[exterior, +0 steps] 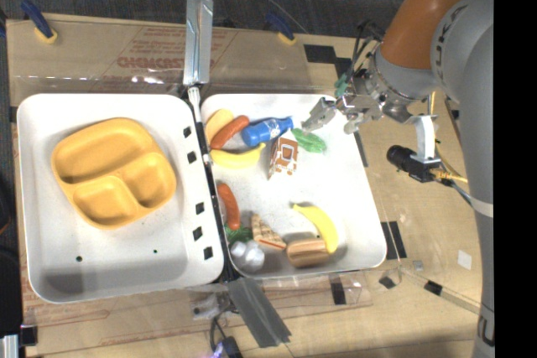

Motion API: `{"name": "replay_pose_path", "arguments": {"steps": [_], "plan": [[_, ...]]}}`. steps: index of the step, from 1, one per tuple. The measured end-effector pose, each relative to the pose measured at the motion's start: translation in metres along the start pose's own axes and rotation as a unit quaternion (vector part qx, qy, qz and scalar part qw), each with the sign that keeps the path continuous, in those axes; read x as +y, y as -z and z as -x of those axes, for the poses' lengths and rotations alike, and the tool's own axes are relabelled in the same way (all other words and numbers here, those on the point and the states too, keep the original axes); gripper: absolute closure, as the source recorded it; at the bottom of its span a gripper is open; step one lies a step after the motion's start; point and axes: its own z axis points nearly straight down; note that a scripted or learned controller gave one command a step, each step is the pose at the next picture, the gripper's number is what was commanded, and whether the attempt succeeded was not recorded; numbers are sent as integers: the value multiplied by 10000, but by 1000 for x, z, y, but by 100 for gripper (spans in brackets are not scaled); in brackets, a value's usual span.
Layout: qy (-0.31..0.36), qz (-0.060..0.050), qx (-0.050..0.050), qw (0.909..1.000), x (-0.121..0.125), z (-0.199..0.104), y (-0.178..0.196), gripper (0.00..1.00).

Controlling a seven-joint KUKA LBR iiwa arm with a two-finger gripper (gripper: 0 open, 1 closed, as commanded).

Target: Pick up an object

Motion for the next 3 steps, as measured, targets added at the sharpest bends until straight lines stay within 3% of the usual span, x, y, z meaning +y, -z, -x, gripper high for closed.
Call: {"name": "replay_pose_path", "arguments": {"steps": [1, 2, 3], "plan": [[-827, 63, 2, 9966, 16, -2, -119, 0], [-641, 39, 28, 9979, 31, 1, -128, 0], [-389, 25, 3, 9992, -8, -2, -134, 0]]}}
